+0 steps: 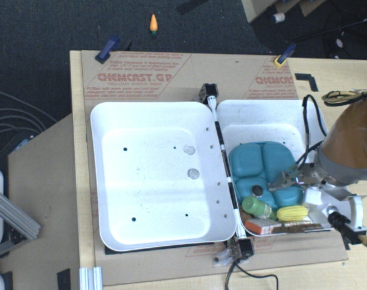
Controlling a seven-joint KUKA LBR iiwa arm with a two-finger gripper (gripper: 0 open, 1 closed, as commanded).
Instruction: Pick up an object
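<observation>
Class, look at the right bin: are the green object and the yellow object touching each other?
Cannot tell. In the camera view, the green object and the yellow object lie side by side in the right bin, but their meeting edges are too blurred to judge.

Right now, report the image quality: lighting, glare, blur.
Camera view: even, soft lighting with faint shadows; the left bin looks bright white without harsh glare; the whole frame is slightly soft, and the gripper over the blue object is too indistinct to read.

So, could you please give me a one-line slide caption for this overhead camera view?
KUKA arm reaching into the right bin over a blue object, green item and yellow item; left bin alongside.
</observation>
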